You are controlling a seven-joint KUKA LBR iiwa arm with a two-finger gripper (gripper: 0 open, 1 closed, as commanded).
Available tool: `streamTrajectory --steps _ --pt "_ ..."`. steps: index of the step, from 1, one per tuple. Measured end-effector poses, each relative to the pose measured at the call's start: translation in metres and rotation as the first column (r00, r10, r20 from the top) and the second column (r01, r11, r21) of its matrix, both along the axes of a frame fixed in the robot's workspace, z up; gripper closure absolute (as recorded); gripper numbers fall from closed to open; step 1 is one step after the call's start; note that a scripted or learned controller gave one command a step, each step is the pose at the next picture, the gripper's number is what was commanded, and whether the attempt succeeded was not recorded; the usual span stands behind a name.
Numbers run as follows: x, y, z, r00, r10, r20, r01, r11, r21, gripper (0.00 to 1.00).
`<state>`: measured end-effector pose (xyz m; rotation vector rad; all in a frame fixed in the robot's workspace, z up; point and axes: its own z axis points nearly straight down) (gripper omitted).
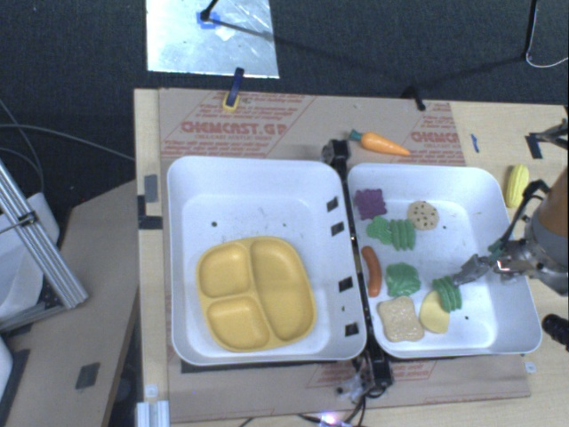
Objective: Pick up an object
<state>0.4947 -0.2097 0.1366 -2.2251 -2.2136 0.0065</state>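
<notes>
Camera view puts the gripper low in the right bin, at the green toy vegetable, whose long axis runs upper left to lower right. Whether its tips pinch anything I cannot tell. Bare floor lies toward that bin's right wall; the yellow divided plate fills the left bin's lower half.

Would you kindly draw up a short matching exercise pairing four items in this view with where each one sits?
Items:
1. yellow divided plate
2. carrot
3. slice of toast
4. corn cob

Places:
A. near edge of the right bin
B. bench, beyond the right bin's far wall
C. in the left bin
D. bench, off the right bin's right corner

Pairs: 1-C, 2-B, 3-A, 4-D
</notes>
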Motion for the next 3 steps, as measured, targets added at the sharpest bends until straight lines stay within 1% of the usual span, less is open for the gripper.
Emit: streamTrajectory --steps 1,2,3 --pt "0.063 0.016 -0.055 1.0 0.012 0.007 -0.012 1.0 0.0 0.0" --pt "-0.003 0.002 -0.053 1.0 0.002 0.001 -0.002 1.0 0.001 0.0" --pt "0.025 0.003 -0.052 1.0 0.01 0.009 -0.01 1.0 -0.001 0.0"
